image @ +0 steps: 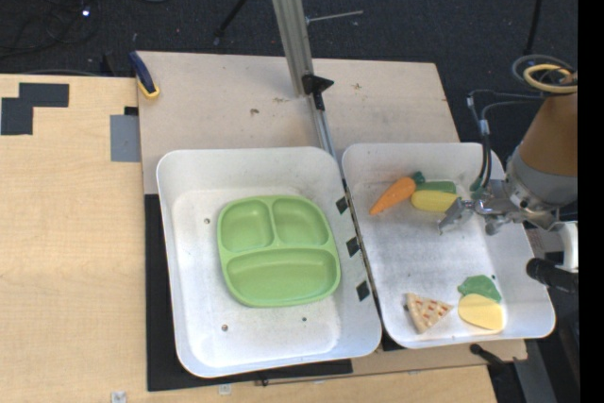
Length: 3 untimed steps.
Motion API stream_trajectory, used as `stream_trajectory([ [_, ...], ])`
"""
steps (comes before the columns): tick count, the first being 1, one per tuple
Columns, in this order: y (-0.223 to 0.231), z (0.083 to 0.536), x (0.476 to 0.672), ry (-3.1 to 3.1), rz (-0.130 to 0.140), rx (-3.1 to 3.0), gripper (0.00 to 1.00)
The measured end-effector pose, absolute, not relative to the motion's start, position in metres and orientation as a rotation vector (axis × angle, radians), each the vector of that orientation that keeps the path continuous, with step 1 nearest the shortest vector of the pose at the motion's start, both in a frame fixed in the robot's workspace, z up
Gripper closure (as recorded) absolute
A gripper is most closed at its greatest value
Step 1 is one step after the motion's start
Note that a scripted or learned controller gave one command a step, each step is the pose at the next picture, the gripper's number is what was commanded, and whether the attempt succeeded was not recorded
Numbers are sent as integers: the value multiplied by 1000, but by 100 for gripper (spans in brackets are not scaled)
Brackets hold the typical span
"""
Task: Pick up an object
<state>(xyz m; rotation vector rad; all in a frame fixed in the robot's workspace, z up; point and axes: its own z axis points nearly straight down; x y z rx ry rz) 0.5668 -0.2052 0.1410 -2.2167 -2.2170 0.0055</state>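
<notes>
Open floor mid right bin (pixel 425 250), below carrot (pixel 393 194) and corn (pixel 434 198). Blocked at near edge by pizza slice (pixel 427 310) and lemon piece (pixel 481 305). Blocked left by bin wall.

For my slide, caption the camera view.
Gripper beside corn and carrot in right bin; green tray left.
</notes>
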Motion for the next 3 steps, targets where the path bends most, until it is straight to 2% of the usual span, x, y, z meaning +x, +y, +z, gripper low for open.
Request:
stream_trajectory([
  [1, -204, 90, 568, -2220, 0, -2222, 0],
  [2, -205, 103, 569, -2220, -5, -2225, 100],
  [3, -213, 148, 568, -2217, 0, -2228, 100],
])
